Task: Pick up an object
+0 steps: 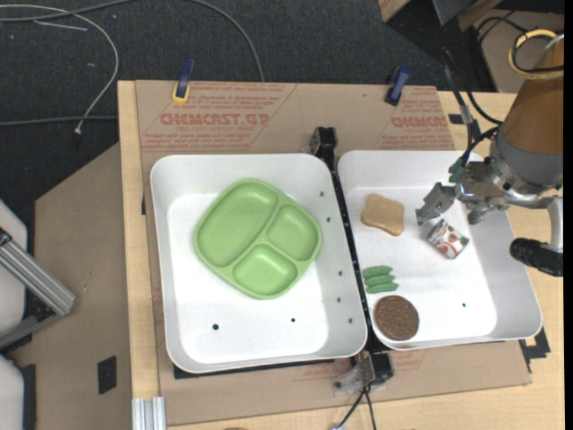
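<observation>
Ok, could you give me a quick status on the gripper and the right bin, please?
Gripper low over right bin, beside small red-and-white packet. No grasp visible. Bread slice, green beans, brown disc lie apart.

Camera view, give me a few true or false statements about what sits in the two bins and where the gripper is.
1. The green divided plate lies in the left bin. True.
2. The bread slice sits on the green plate. False: it lies in the right bin.
3. The gripper hangs over the right bin, near the small packet. True.
4. The brown round patty is at the right bin's far edge. False: it lies at the near edge, below the green pea pods.
</observation>
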Controlling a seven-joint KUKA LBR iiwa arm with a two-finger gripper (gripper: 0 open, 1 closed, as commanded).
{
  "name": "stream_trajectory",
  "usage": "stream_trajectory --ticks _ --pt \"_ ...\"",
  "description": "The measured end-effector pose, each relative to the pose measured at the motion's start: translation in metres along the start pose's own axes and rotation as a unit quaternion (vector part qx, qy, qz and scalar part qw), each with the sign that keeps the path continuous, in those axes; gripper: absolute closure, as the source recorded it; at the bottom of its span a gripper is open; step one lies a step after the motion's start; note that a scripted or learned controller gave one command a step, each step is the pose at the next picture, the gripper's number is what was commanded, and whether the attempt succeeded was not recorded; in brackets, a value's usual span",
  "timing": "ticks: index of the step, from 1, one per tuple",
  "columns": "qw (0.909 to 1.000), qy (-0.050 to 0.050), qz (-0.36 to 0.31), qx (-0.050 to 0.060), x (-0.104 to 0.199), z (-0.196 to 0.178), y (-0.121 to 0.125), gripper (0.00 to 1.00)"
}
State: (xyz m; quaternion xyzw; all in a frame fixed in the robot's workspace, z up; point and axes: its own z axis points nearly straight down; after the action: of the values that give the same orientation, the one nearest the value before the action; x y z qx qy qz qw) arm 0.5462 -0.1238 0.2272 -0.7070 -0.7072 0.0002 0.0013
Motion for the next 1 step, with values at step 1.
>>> stream_trajectory --ticks 1 --pt "1.0000 0.001 0.000 0.002 0.0011 0.0628 -0.0018 0.00"
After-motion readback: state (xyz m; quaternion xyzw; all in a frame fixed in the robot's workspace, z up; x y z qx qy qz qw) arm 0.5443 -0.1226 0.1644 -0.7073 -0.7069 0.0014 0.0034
